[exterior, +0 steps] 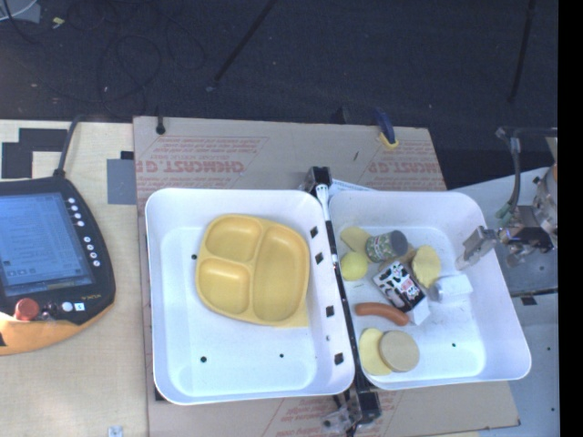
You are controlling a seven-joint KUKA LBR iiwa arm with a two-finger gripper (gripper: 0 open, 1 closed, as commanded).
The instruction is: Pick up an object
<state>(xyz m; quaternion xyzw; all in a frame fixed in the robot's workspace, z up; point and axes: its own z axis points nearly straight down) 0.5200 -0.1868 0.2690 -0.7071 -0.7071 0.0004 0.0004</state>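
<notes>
The right bin [492,353] holds several small items. A small can [387,245] lies on its side near yellow pieces [353,253]. A black-and-white patterned box [399,285] sits in the middle, with a yellow lump [425,265] and a white block [453,288] to its right. An orange-red sausage [383,313] lies below the box, and a tan round disc [398,350] overlaps a yellow disc [371,350] at the front. My gripper [496,238] hovers at the bin's right rim, right of the white block and apart from all the items.
The left bin [173,335] bears a yellow divided plate [252,269]. A tablet-like pendant [46,253] lies on the bench at far left. Both bins rest on a cardboard sheet [273,153]. Cables run across the dark floor behind.
</notes>
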